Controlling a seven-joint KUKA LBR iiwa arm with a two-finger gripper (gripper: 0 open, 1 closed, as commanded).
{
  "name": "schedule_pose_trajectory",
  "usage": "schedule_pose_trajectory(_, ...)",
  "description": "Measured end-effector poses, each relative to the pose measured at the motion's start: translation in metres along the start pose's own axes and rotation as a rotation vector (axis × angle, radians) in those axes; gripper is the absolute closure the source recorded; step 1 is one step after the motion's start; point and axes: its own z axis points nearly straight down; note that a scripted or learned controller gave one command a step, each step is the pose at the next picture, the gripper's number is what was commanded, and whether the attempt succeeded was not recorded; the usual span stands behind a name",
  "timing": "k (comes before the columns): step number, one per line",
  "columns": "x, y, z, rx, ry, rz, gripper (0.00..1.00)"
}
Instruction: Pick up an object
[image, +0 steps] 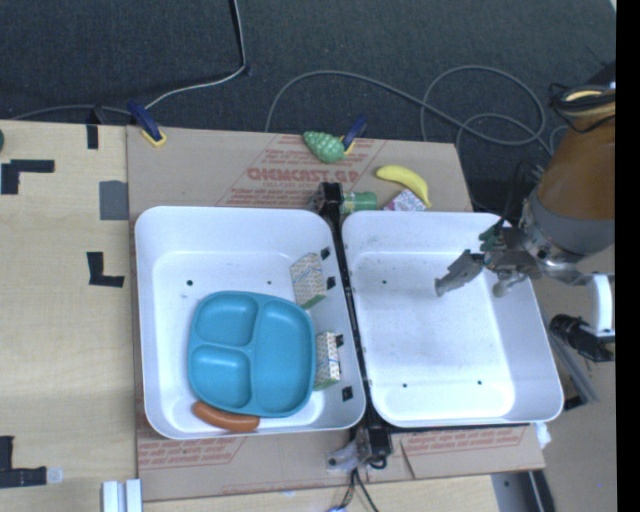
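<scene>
Our claw (480, 272) hangs spread and empty over the right bin's (520, 395) right edge. We should cross to the left bin (160, 300) and close squarely on the sausage (226, 417) by its front edge.

Grey arm (575, 215), orange band above wrist; dark grey two-finger tool (478, 272).

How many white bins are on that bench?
2. The left bin holds a blue plate; the right bin sits beside it, under the fingers.
</scene>
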Motion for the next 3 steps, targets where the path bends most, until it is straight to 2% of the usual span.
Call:
schedule_pose_trajectory(1,0.043,0.069,0.068,0.001,0.0,-0.001,0.0)
schedule_pose_trajectory(2,0.023,0.085,0.165,-0.005,-0.002,0.0,0.0)
schedule_pose_trajectory(3,0.004,0.13,0.143,-0.002,-0.002,0.0,0.0)
